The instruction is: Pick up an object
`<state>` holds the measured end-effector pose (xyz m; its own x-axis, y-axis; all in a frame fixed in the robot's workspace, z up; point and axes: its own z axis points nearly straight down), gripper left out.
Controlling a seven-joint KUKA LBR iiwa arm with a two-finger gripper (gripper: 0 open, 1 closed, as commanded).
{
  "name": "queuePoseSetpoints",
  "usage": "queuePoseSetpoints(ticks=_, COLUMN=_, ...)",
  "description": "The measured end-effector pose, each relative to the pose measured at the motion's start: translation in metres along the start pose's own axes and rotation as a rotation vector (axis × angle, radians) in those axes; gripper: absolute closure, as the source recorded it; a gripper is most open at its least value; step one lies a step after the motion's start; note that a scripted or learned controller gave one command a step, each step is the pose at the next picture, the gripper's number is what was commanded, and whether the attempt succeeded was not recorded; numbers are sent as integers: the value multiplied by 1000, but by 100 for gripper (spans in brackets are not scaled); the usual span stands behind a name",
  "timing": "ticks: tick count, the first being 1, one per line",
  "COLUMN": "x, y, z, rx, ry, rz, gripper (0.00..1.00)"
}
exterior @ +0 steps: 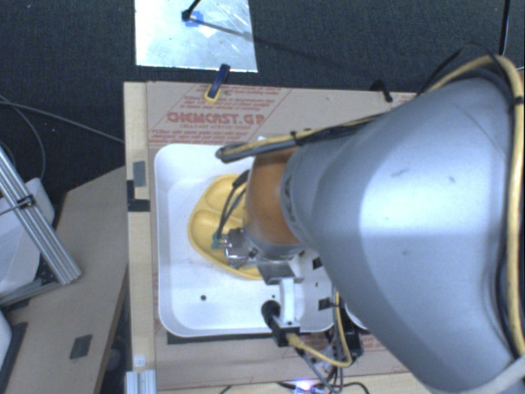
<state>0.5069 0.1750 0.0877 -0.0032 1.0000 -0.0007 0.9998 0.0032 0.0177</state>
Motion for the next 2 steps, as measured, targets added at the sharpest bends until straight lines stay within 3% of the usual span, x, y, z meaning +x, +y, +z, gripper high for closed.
queuePoseSetpoints(ticks=1, x=-68, y=54, z=-64, rx=9, ry=-1, rz=7, gripper=100)
queuePoseSetpoints(ticks=2, x=-60, y=-20, z=3, rx=11, ry=2, rz=3, gripper=100)
